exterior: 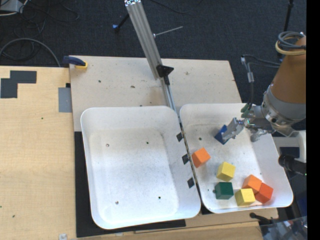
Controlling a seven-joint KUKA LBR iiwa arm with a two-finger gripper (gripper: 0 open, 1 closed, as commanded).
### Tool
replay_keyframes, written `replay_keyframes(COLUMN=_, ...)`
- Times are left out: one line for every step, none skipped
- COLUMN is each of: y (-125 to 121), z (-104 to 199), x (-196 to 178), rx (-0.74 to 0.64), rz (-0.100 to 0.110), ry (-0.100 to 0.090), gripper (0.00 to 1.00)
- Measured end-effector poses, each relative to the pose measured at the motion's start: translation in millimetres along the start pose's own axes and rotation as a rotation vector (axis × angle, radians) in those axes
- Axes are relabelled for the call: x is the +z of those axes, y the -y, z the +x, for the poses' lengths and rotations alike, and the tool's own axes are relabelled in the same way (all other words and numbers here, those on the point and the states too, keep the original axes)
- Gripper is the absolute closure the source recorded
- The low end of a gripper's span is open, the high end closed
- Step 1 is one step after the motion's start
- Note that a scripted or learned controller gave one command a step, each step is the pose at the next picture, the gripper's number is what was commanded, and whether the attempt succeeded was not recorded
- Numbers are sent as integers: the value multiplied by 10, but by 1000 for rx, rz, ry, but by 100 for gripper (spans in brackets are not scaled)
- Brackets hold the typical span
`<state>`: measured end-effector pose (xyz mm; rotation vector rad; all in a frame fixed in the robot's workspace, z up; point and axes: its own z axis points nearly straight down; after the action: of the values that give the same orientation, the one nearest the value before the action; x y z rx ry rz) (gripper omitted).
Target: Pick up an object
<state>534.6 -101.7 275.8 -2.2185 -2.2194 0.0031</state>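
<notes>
My gripper (227, 132) reaches in from the right over the upper middle of the right bin (210, 115). A small blue block (221, 134) sits between its grey fingertips, and the fingers are shut on it. Loose blocks lie lower in the same bin: an orange one (200, 157) near the left wall, a yellow one (225, 171), and a green one (224, 190). At the front right corner a second yellow block (245, 196), an orange block (252, 182) and a red block (265, 192) crowd together.
The left bin (100, 119) stands beside the right one, with black clips (185, 158) along the shared wall. A slanted aluminium bar (147, 39) rises behind the bins. The arm's orange band (292, 76) and wrist hang over the right bin's right edge.
</notes>
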Motion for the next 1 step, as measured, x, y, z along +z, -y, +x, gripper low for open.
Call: replay_keyframes(y=52, z=-129, x=-915, rx=0, rz=-10, ry=3, gripper=0)
